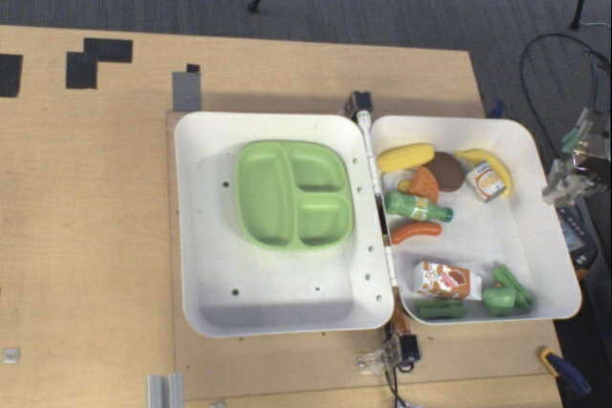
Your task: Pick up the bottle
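The bottle is a small green one lying on its side in the right bin, near that bin's left wall. It rests between an orange toy above it and a red sausage below it. My gripper is at the view's right edge, just beyond the right bin's right rim and well away from the bottle.
The left bin holds a green divided plate. Around the bottle lie two yellow bananas, a brown disc, a small can, a snack packet and green toys.
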Action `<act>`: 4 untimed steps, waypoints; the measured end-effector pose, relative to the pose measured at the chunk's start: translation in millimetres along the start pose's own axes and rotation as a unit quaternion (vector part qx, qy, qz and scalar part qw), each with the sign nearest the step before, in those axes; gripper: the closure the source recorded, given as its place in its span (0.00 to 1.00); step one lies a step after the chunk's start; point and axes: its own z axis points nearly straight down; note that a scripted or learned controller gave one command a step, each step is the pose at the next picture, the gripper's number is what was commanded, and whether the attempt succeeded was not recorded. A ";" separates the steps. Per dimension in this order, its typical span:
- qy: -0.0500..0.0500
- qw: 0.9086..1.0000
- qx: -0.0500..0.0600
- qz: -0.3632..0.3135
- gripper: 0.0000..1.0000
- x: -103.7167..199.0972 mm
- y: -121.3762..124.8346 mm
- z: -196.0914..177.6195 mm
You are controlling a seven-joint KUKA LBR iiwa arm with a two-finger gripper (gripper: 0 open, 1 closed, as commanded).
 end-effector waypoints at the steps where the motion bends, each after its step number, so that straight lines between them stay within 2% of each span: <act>1: 0.001 0.996 0.001 0.089 1.00 65.3 -7.9 9.1; 2: -0.001 0.993 -0.002 0.119 1.00 3.3 -33.9 -120.8; 3: 0.000 0.964 0.000 0.267 1.00 54.7 -26.4 -53.1; 4: 0.001 0.919 0.001 0.394 1.00 100.4 -51.9 -29.1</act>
